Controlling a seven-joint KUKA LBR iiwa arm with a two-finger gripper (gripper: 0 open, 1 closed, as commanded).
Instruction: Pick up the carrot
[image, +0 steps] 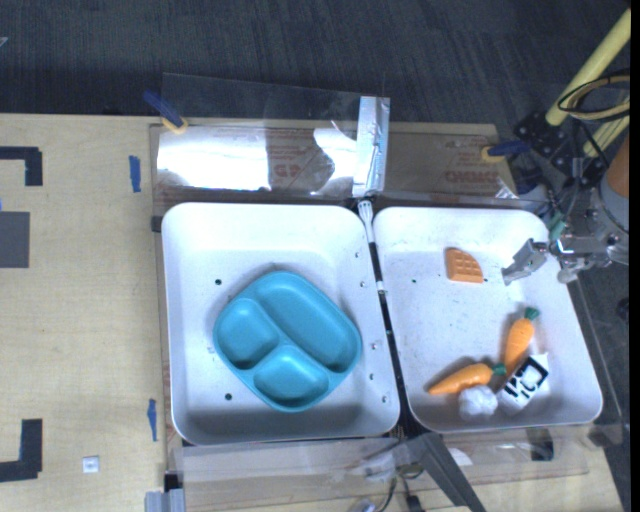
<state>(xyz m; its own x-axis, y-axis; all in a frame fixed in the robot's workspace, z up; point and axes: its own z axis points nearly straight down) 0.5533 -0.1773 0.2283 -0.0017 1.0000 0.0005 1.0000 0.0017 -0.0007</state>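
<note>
**Two carrots low in the right bin, gripper at its far right rim**

Nearest us, in the right bin (420, 330), we see a small white lump (479, 401) at the bottom edge, with a black-and-white tagged block (526, 378) just beside it. A carrot (461, 379) lies almost flat, touching that white lump, its green end toward the block. A second carrot (517, 340) stands tilted just above the block, its green top pointing up. The left bin (190, 300) holds a blue divided tray (287, 338). Farther back in the right bin we find an orange waffle-shaped piece (463, 265), well apart from the carrots. The gripper (527, 260) hangs at the bin's right rim, holding nothing; its finger spacing we cannot tell.
</note>
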